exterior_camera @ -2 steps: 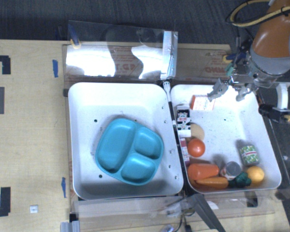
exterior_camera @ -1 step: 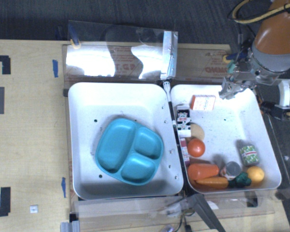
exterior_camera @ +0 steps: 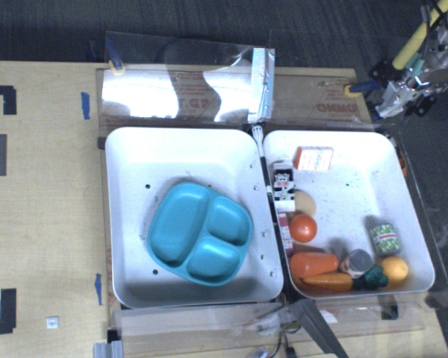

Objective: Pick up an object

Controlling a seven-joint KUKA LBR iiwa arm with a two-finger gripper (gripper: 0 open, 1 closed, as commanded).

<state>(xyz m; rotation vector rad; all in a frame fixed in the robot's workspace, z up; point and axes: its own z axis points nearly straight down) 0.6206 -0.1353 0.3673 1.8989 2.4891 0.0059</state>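
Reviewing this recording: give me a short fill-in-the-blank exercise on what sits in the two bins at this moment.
1. The blue divided plate lies in the ____ bin as the camera sees it.
2. The orange-red tomato lies in the ____ bin.
3. The plate has ____ compartments.
4. The yellow lemon lies near the right bin's ____ right corner.

Missing words: left; right; three; front
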